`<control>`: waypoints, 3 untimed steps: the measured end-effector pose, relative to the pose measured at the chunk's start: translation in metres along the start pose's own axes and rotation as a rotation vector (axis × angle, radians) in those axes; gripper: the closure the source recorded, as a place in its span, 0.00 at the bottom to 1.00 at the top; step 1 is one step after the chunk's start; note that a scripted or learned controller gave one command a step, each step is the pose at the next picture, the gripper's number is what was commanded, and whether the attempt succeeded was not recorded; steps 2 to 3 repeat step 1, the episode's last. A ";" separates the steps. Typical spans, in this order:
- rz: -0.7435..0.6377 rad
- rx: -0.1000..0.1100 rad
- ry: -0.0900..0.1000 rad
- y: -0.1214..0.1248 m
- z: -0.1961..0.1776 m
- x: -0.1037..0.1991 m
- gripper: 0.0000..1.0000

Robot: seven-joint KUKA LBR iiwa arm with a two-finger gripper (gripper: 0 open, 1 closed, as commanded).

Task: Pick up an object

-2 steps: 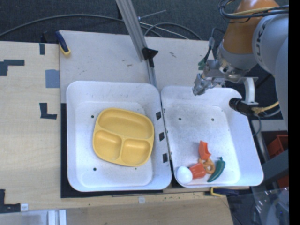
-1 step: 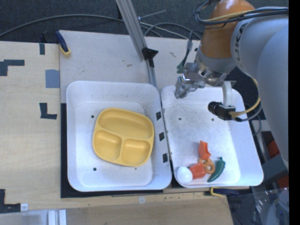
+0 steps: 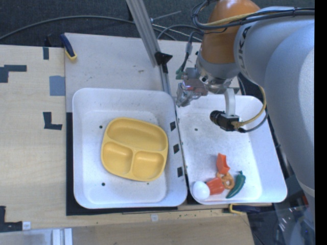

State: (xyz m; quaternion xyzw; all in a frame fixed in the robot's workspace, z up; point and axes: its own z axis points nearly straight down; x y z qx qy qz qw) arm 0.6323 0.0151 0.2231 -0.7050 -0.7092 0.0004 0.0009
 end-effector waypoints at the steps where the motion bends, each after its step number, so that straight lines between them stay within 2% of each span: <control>1: -0.001 -0.001 -0.001 0.007 0.004 0.051 1.00; 3: -0.001 -0.001 -0.001 0.007 0.004 0.051 1.00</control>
